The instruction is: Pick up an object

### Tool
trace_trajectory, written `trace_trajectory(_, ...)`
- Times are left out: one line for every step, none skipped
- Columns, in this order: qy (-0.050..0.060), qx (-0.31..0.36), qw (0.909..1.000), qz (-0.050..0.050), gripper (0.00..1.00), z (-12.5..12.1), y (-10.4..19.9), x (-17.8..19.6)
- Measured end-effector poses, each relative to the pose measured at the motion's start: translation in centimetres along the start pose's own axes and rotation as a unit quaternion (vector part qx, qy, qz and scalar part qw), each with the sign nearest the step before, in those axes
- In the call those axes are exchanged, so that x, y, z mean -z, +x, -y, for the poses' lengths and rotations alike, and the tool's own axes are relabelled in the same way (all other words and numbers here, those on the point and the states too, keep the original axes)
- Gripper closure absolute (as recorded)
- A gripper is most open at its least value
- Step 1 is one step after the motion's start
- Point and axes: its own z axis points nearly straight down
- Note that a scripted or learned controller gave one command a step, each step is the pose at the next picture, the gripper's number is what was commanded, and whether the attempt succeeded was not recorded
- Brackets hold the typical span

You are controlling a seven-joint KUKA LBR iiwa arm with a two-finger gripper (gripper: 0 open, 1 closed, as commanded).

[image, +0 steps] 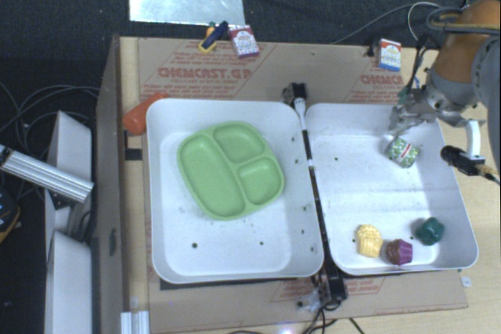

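Note:
In the right bin [352,168] lie a small green-and-white can [403,151] near the far right, a yellow toy [369,239], a purple toy [398,251] and a dark teal toy [429,230] along the front edge. My gripper [409,115] hangs over the bin's far right corner, just above and behind the can. Nothing shows between its fingers, and their spacing is not readable from this angle.
The left bin [172,246] holds a light green divided plate [231,168]. On the bench behind the bins lie two small cartons [246,41] [389,55], a yellow tool [211,37] and an orange object [135,116]. A cable [368,19] runs behind the right bin.

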Motion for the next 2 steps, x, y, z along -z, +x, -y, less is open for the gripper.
trace_trajectory(0.000, 0.001, 1.0000, 0.000, 0.00, 0.0, 0.0, 0.0)
trace_trajectory(0.002, -0.004, 1.0000, -0.001, 0.00, 1.4, 0.5, 0.9)
